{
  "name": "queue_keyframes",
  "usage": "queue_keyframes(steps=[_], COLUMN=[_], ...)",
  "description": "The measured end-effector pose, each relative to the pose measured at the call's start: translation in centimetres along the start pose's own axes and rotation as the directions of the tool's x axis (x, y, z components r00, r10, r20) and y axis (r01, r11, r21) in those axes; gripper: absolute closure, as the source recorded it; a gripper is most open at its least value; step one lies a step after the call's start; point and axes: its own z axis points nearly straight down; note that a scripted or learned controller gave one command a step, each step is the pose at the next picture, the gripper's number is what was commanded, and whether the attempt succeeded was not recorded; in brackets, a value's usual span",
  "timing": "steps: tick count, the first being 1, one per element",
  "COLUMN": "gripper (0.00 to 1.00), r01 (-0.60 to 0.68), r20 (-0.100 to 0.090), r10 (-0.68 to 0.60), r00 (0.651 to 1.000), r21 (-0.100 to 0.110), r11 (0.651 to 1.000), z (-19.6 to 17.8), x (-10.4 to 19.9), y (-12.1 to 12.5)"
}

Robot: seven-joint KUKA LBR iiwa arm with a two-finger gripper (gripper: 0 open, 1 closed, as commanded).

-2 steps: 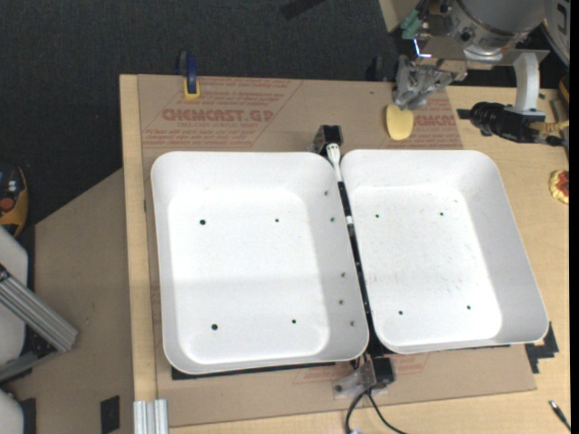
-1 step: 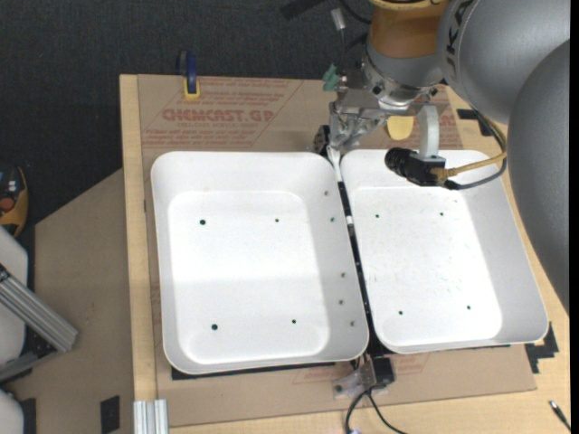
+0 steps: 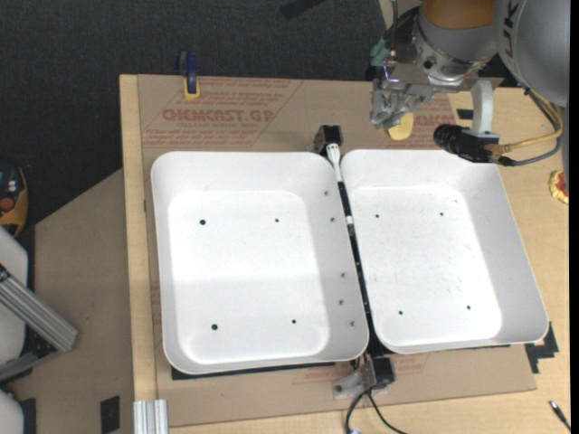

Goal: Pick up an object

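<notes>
Already up and clear of the bins: end effector (image 3: 391, 116) raised over the tabletop (image 3: 235, 107) beyond the right bin (image 3: 507, 242), fingers seemingly pinched on a small yellowish object (image 3: 401, 126). Looks picked, pending proof of a firm grip; nothing left but holding.
</notes>
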Motion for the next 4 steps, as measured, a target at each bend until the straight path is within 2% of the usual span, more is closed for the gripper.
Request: queue_keyframes(steps=[1, 2, 3, 4], gripper=[1.00, 1.00, 1.00, 1.00], r01=[-0.007, 0.010, 0.010, 0.015], r20=[0.005, -0.005, -0.003, -0.006], r10=[0.007, -0.010, -0.010, -0.015], r00=[1.000, 1.000, 1.000, 1.000], r21=[-0.001, 0.014, -0.004, 0.011], r11=[1.000, 1.000, 1.000, 1.000], z=[-3.3, 6.2, -0.4, 3.7], x=[-12.2, -4.2, -0.2, 10.8], y=[-0.9, -0.1, 0.1, -0.3])
